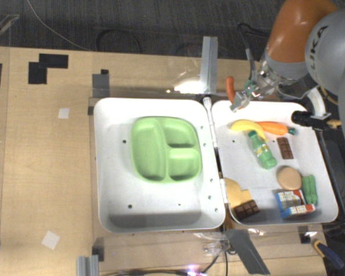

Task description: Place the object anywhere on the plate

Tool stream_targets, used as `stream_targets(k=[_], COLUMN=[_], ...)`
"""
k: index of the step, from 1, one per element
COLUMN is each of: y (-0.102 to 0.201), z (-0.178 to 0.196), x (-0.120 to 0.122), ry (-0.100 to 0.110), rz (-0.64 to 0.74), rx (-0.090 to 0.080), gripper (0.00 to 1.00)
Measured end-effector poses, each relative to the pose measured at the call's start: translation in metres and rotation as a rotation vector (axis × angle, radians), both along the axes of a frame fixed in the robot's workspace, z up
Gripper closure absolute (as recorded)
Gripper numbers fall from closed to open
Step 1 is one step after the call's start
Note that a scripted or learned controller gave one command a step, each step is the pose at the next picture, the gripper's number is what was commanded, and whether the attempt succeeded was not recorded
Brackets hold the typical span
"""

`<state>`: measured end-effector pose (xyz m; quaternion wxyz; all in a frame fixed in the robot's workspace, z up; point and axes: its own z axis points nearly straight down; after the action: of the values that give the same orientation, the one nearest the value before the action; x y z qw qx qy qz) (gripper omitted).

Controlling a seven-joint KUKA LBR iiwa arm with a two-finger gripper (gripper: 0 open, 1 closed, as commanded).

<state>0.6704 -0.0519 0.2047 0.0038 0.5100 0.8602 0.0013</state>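
From here I see the gripper (240,100) over the back left corner of the right bin (328,177), but I cannot tell its state. The green plate (164,148) sits in the left bin (112,200). A banana (244,125), carrot (273,128) and green bottle (261,149) lie near the gripper in the right bin.
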Motion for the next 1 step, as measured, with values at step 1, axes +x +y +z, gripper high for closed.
stream_targets(k=[1], y=[0.0243], z=[-0.0196], x=[-0.0644], ry=[0.004], rz=[0.005], rx=[0.002], gripper=[1.00])
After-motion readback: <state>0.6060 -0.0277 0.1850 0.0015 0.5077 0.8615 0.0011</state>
